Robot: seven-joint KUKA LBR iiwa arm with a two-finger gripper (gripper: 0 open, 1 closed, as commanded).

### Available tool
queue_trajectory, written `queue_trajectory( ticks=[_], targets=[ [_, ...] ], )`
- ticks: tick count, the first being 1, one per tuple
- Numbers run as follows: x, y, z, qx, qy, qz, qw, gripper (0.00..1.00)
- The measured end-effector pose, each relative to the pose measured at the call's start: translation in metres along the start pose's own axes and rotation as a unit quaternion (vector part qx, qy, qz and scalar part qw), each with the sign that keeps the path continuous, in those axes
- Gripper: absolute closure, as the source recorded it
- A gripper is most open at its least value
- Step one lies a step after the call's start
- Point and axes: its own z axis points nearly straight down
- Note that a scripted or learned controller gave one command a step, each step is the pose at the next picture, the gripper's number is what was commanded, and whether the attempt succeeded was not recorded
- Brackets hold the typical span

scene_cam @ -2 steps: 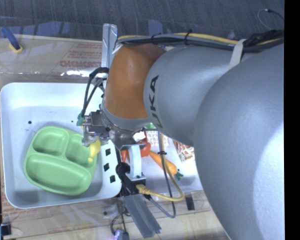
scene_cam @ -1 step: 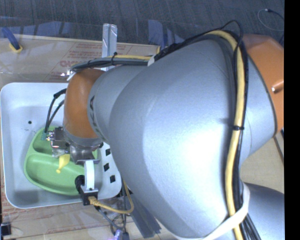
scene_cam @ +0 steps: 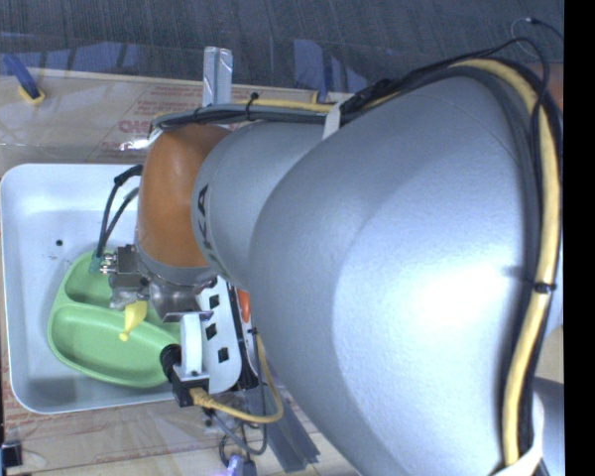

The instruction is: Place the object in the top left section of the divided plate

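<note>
Over the green divided plate (scene_cam: 89,340), which lies in the left white bin (scene_cam: 35,216), the gripper (scene_cam: 131,300) hangs at the end of the big grey arm (scene_cam: 377,266), with the orange band (scene_cam: 174,201) just above the wrist. Directly beneath the gripper, a small yellow object (scene_cam: 132,317) shows against the plate's central ridge. Whether that object is pinched or merely resting on the plate, I cannot tell. Black cables (scene_cam: 114,216) run down beside the wrist.

Glossy green plastic plate (scene_cam: 99,340)
</note>
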Motion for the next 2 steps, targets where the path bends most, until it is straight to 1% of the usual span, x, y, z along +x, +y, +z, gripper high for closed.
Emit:
queue_trajectory(
  ticks=[1, 2],
  targets=[
    [-0.02, -0.014, -0.07, -0.001, 0.0, 0.037, 0.9993, 1.0],
    [0.021, -0.017, -0.043, 0.001, -0.001, -0.03, 0.9996, 1.0]
  ],
)
